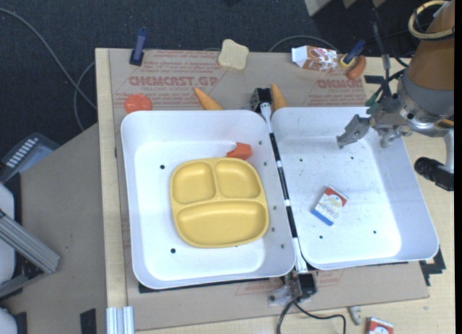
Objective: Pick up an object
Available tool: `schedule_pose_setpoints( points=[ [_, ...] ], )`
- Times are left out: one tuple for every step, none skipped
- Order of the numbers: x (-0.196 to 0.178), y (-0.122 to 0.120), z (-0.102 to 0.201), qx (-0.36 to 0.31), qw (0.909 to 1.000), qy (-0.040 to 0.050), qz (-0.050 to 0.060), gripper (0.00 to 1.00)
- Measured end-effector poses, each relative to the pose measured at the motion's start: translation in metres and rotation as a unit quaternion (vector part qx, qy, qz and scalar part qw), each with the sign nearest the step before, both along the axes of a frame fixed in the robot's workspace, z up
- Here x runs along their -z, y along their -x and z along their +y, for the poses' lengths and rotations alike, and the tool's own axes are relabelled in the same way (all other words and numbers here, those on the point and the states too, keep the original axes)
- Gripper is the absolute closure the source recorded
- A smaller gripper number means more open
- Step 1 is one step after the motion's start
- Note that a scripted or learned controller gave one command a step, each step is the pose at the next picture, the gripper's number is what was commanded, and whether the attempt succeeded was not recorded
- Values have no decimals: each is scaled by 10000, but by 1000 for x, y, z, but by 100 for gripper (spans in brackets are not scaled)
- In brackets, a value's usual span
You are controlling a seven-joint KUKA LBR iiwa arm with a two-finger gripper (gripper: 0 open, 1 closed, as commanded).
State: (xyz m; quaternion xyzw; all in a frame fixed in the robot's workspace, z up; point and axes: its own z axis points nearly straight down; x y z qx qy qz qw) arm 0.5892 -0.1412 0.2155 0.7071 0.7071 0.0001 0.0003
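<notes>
Gripper [355,131] hovers; small blue-edged carton [329,205] lies flat.

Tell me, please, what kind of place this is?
Probably a robotics lab bench for grasping tests. Two shallow white plastic bins sit side by side on brown cardboard; a grey arm's end effector reaches over the right bin, and loose cables lie on the dark carpet.

Single overhead slant across both bins [144,181]

Right bin [404,239] floor mostly open, small carton [329,205] lone obstacle mid-floor, yellow divided plate [217,201] fills left bin [144,181] centre, orange piece [240,151] behind it
</notes>
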Motion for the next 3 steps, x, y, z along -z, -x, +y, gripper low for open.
schedule_pose_setpoints(
  points=[
    [56,28,28,-1,10000,-6,16,0],
    [131,56,34,2,10000,-3,7,0],
    [131,36,47,-4,10000,1,-4,0]
  ],
)
